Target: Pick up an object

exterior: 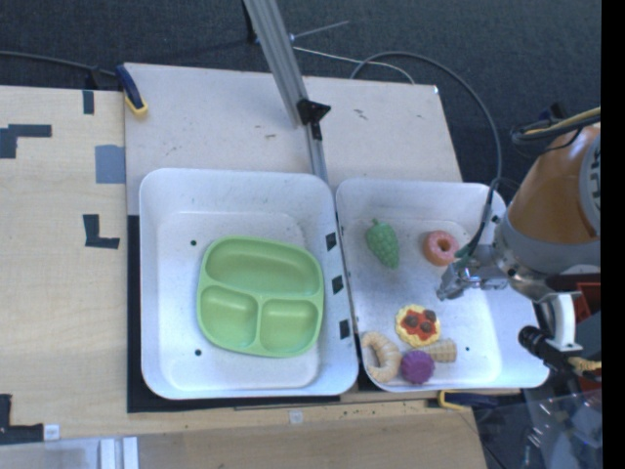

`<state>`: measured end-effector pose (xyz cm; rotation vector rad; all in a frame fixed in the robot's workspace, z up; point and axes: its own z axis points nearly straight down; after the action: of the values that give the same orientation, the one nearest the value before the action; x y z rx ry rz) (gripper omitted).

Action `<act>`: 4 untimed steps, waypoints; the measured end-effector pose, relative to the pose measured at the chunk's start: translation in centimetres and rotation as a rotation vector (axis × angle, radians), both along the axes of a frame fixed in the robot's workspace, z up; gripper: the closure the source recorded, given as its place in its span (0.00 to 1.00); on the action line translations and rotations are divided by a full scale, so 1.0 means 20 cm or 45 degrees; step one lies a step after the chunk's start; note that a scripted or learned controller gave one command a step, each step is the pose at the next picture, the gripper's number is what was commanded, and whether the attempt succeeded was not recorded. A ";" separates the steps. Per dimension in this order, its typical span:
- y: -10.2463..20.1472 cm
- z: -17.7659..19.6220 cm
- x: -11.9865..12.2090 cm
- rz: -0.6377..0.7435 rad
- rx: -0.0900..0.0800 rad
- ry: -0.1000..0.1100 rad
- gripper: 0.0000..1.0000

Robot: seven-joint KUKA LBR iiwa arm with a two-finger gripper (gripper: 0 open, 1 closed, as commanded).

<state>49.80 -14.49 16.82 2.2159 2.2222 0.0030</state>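
In the right bin (469, 198) lie several toy foods: a green bumpy piece (383, 243), a pink donut (440, 247), a small pizza-like round (418, 325), a purple ball (417, 366), a tan bagel (380, 356) and a waffle piece (445, 351). My gripper (455, 282) hangs low over the right bin, just below and right of the pink donut and above the pizza round. Nothing shows between its tips.
The left bin (166, 262) holds a green divided plate (261, 296). A metal pole (283, 52) slants down to the seam between the bins. Cables cross the dark floor behind. The arm's orange band (557, 198) stands over the right bin's right edge.
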 end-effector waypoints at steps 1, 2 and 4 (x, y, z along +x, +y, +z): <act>0.00 0.26 0.01 -0.001 0.000 -0.001 1.00; 0.25 0.30 0.11 0.006 0.004 0.005 1.00; 0.80 0.24 0.17 0.006 0.003 0.008 1.00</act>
<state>53.19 1.58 21.54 2.2149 2.2321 -0.0010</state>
